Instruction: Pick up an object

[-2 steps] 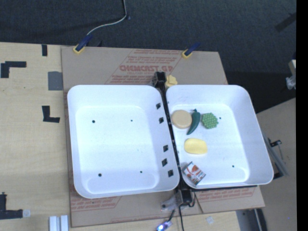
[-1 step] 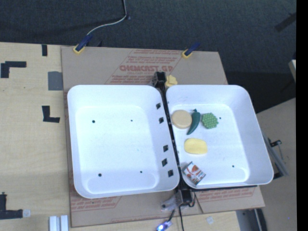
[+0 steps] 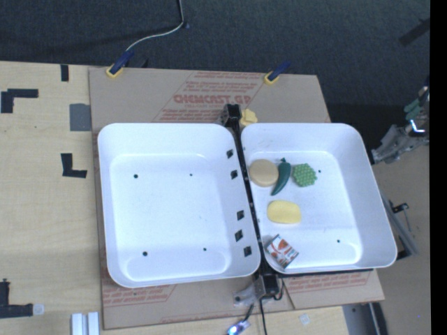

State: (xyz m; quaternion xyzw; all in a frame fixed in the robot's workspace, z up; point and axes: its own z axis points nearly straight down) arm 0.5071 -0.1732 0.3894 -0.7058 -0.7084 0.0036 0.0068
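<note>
Inside right bin (image 3: 328, 218), toward its left half: five loose items, none lifted.
- Tan round piece (image 3: 262, 173): near the bin's left wall, upper-middle of the floor.
- Dark green pepper shape (image 3: 282, 176): touching the tan piece's right side, lying at a slant.
- Bumpy green ball (image 3: 304, 175): just beside the pepper shape, further toward the bin's centre.
- Yellow lemon-like piece (image 3: 284, 212): below those three, apart from them, closer to the bin's near wall.
- Red-and-white packet (image 3: 281, 251): jammed into the bin's near-left corner, partly up the wall.

Outside the right bin, well off its right rim: tool (image 3: 408, 131), level with the bin's far half, over dark floor rather than over the bin. Nothing seen in its grip. Too small and blurred at that edge to judge how open; cannot tell.

Left of the right bin, rims touching: left bin (image 3: 167, 208), black clips along the shared edge.

Under the right bin and its neighbour: printed cardboard sheet (image 3: 209, 96), on the tabletop (image 3: 42, 187). Beyond the bin's far rim: blue-and-yellow clamp (image 3: 277, 72) on the sheet's edge, second clamp (image 3: 120, 63) further left. Small yellow bit (image 3: 248, 117) just past the bin's far-left corner. White cable (image 3: 176, 19) beyond that, on the dark floor.
</note>
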